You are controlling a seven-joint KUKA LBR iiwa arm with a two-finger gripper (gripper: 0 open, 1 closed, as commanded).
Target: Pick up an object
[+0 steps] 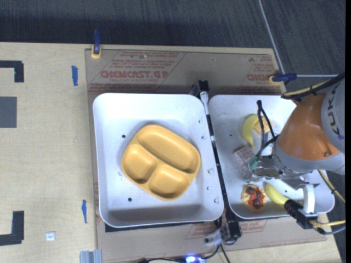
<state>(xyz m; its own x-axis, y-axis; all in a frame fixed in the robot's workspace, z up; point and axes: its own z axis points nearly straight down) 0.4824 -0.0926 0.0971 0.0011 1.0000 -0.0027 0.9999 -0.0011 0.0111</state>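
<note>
A yellow three-compartment tray [159, 161] lies in the left bin [109, 114]. In the right bin [230, 114] sit a yellow rounded object [251, 128] near the back, a clear crinkled wrapper [242, 156] in the middle, a small pizza-like toy [254, 196] at the front and a yellow banana [276, 195] beside it. The arm's orange band [307, 133] hangs over the right bin. My gripper [262, 167] is low in that bin, just above the pizza toy and banana, right of the wrapper; its wrist hides the tips.
The two bins rest on a cardboard sheet [142, 70] on a light wooden bench. A black divider rail [211, 141] runs between the bins. Cables trail along the arm at the front right.
</note>
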